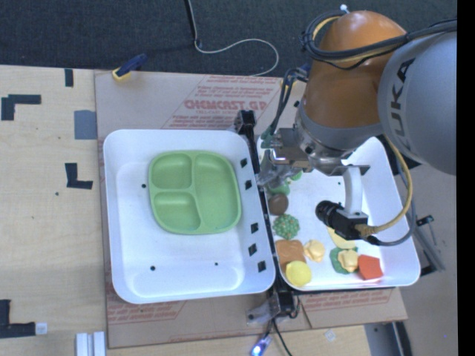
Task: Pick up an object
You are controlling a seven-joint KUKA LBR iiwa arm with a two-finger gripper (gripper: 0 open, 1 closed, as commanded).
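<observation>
Camera view: the arm [356, 87] hangs low over the right bin [393, 269], its claw [276, 175] down by the bin's left wall, likely because the toys [297, 251] crowd there. A brown piece [278, 203] lies just below it, the nearest candidate. Whether the claw is released or clenched, I cannot tell. The left bin [126, 199] holds a green tray [195, 192], kept apart.

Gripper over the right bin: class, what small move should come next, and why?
Probably a short, straight descent. The gripper hangs at the right bin's left edge, just above a brown piece, with the broccoli-like piece just beyond. Nothing visible sits between its fingers.
</observation>
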